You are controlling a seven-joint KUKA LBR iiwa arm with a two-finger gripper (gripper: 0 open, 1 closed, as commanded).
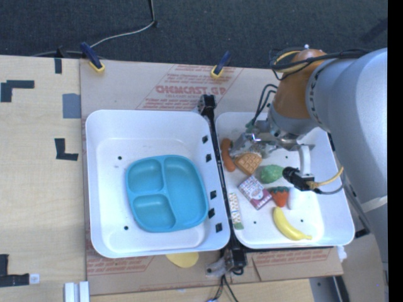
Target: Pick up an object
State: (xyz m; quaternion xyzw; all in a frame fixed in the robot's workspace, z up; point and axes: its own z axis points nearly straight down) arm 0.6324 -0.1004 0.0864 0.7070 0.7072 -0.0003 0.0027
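My gripper (253,142) hangs low in the upper left part of the right bin (334,231), with the arm coming in from the right. Just below it lies a brown waffle-like piece (247,163), and left of that an orange carrot-shaped piece (227,155). A green lump (272,173) sits to the right of the waffle. Further forward lie a small maroon and white box (255,192), a red piece with a green top (281,198), a yellow banana (289,225) and a narrow printed strip (235,209).
The left bin (101,131) holds a blue divided plate (166,191). A black divider clip (207,104) sits where the bins meet. A yellow disc (182,258) pokes out under the left bin's front edge. Two yellow and blue clamps (93,56) (220,65) grip the cardboard's far edge.
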